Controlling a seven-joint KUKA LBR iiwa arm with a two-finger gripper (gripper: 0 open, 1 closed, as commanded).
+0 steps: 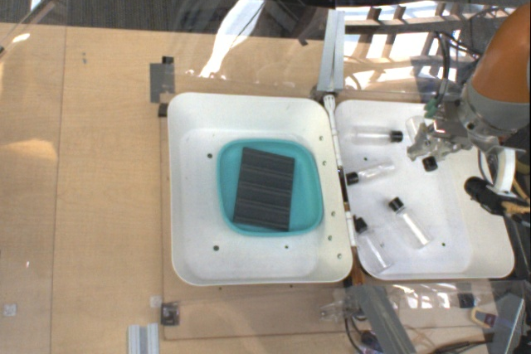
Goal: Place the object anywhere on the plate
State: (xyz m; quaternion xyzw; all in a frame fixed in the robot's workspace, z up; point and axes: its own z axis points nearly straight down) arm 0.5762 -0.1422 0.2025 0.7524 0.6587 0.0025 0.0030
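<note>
Start far to the left of the gripper, on the bench (pixel 83 178): glare streaks across its surface near the top edge, and you can read no label or writing anywhere in the view. Of the two white bins, the left bin (pixel 191 253) holds one teal plate (pixel 309 207), and one dark ribbed block (pixel 265 190) lies flat on that plate, so the object is already on the plate, well to the left of the gripper. The block covers most of the plate's middle, leaving only the teal border visible. Moving right, the right bin (pixel 489 257) holds clear vials with black caps; you can count about five, but they are see-through against the white floor and hard to separate, so the count is unsure. One vial (pixel 375 133) lies just left of the gripper, one (pixel 408 221) below it, another (pixel 369 249) by the bin's left wall. The gripper (pixel 433 141) sits over the upper right part of that bin, and you cannot tell how it is set, since the metal parts blur together. The arm (pixel 506 70) is cut off by the right edge.
</note>
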